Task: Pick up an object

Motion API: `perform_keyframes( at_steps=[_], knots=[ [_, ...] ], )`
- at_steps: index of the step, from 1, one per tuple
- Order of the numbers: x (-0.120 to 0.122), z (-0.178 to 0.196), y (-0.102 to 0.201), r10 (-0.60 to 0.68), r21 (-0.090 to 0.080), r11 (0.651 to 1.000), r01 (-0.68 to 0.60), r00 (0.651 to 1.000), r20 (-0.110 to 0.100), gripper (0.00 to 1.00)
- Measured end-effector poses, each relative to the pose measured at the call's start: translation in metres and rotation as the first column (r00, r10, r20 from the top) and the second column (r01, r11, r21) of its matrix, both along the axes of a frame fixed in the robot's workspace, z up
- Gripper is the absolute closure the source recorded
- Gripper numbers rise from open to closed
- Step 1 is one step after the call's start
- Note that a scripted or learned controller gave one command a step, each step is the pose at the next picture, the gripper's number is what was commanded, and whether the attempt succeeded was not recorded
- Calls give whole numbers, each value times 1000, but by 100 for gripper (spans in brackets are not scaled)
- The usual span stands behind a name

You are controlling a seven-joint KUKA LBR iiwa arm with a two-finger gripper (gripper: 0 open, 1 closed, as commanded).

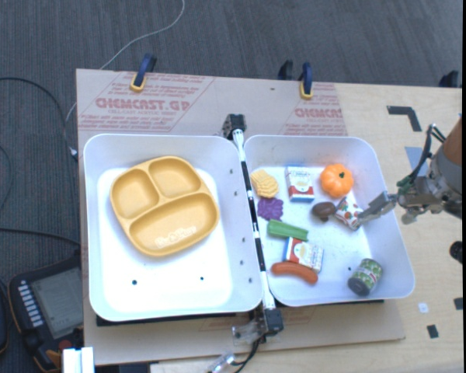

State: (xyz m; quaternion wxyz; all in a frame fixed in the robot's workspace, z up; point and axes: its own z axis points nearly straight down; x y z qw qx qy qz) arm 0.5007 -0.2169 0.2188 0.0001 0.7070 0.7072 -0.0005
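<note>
The right bin [388, 243] holds several toy foods. At its back lie a yellow corn piece [264, 183], a small white-and-red carton [300, 183] and an orange fruit [336, 179]. In the middle are purple grapes [269, 207], a green pod [286, 229], a brown mushroom [323, 210] and a red-and-white packet [347, 212]. Nearer the front sit a small box [304, 254], a red sausage [293, 271] and a green can [365, 276]. My gripper [368, 214] reaches in over the bin's right wall, its tip right beside the red-and-white packet.
The left bin [101, 286] carries a yellow divided plate [165, 204]. A metal rail [251, 208] runs between the two bins. Clamps [304, 80] hold the board at the back. A pendant [46, 301] lies off the bench at front left.
</note>
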Motion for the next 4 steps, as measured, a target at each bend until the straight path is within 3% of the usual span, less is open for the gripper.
perform_keyframes(
  at_steps=[1,2,3,4],
  knots=[
    [30,-123,16,0,-1,1000,0,1000,1,0],
    [69,-131,64,1,-3,1000,-1,1000,8,0],
    [31,-130,96,-1,-4,1000,1,1000,12,0],
    [55,-131,121,-1,-4,1000,1,1000,8,0]
  ],
)
